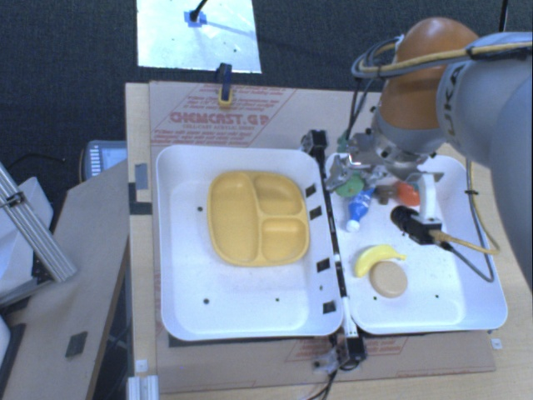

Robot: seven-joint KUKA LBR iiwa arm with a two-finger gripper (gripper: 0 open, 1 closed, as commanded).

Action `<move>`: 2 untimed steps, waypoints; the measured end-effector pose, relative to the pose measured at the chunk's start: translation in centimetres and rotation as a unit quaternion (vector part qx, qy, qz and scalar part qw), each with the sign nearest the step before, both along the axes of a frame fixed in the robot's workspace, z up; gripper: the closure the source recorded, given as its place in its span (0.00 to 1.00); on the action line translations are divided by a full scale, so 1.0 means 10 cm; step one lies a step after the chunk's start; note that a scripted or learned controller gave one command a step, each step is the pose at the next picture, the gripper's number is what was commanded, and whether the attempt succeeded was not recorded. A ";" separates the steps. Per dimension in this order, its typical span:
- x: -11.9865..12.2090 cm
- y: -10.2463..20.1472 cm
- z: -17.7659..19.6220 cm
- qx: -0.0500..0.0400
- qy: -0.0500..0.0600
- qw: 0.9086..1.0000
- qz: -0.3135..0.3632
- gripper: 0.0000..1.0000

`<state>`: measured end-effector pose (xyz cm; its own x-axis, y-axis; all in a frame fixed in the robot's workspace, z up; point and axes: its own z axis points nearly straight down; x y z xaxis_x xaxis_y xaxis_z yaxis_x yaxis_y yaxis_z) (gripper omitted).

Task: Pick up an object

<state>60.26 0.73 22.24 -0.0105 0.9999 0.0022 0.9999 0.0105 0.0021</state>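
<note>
My gripper (356,176) hangs low over the far left part of the right bin (466,307), close to the divider between the bins. Just beneath it lies a small blue and white bottle (358,208), tilted toward the divider. A bit of a green thing (356,163) shows at the gripper, and whether it is held I cannot tell. An orange thing (407,194) lies to the right, partly hidden by the wrist. Nearer the front lie a yellow banana (377,257) and a tan round disc (389,280), touching each other.
The left bin (179,307) holds a yellow divided plate (256,217) at its middle. The grey arm with its orange band (420,65) covers the far right of the right bin. Cardboard lies under both bins.
</note>
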 end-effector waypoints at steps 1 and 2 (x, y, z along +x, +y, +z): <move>0.11 0.49 0.11 0.000 -0.001 1.000 0.000 1.00; 0.26 1.03 0.17 0.000 -0.001 1.000 -0.001 1.00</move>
